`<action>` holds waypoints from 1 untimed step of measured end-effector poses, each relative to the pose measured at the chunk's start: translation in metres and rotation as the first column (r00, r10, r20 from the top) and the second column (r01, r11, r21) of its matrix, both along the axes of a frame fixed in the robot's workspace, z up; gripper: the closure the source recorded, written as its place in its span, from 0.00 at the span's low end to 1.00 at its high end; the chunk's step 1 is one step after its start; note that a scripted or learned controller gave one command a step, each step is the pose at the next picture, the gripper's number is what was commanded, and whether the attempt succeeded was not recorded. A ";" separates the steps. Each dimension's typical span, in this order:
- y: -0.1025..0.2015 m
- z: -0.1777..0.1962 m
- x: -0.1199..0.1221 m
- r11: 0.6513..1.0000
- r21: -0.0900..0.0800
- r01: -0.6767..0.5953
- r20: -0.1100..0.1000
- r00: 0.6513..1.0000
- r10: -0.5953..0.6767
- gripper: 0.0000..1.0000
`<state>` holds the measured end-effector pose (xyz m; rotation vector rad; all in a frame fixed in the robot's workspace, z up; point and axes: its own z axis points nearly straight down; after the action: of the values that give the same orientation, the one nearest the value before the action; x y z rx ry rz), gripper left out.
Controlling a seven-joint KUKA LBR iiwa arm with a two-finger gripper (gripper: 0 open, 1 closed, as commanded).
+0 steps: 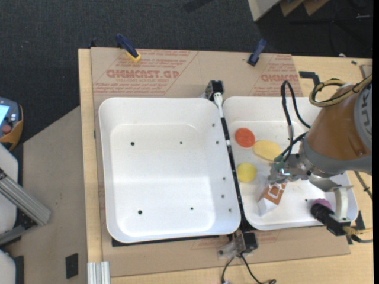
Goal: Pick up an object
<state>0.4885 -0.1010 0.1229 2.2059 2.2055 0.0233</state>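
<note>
- The small white and orange-brown packet (271, 197) lies in the near part of the right shallow white bin (296, 219), slanted, with its far end pointing up toward the gripper.
- The gripper (280, 173) sits right over that far end, touching it or just above it (the slant of the view hides which). Whether the claw is spread or pinching the packet cannot be told.
- The grey arm with its orange band (337, 136) comes in from the right over the right side of this bin.
- A small yellow ball (246, 171) rests just left of the gripper, near the bin's left wall.
- A yellow oblong piece (267, 150) lies just beyond the gripper, and a flat orange-red round disc (245, 137) lies beside it, farther and to the left.
- A small purple object (321, 206) sits toward the near right corner, partly hidden.
- The left shallow white bin (160, 176) stands alongside, touching the right one.
- Both bins rest on a brown cardboard sheet with red print (154, 70), held at its far edge by two blue clamps (127, 46).
</note>
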 end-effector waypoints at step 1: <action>0.000 0.010 0.001 1.000 -0.002 0.000 0.003 1.000 0.000 1.00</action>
<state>0.4892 -0.1011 0.1330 2.2036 2.2028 0.0250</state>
